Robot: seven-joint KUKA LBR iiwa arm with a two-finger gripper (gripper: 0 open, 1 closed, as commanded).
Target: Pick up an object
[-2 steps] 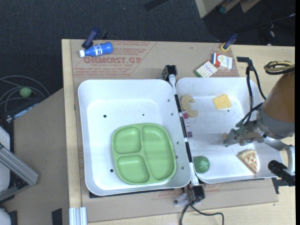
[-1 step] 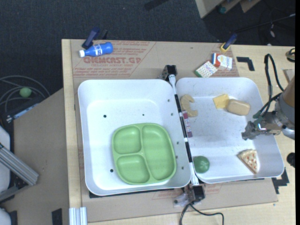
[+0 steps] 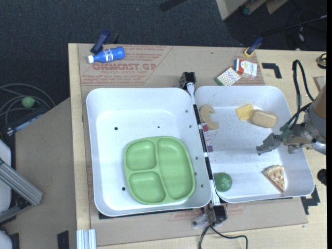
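Two white bins [image 3: 98, 139] share the bench; gripper [image 3: 265, 145] (fingers apart, holding nothing) hovers above pizza slice [image 3: 276, 177].

right bin: pizza slice [image 3: 275, 177] front right | green ball [image 3: 223, 181] front left | tan bread [image 3: 263, 119] back

A pale wooden bench [image 3: 78, 139] stands on dark carpet [image 3: 41, 14], with coiled cables [image 3: 15, 105] at left.

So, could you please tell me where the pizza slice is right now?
The pizza slice lies in the right-hand bin, near its front right corner, just below the end effector and to the right of the green ball.
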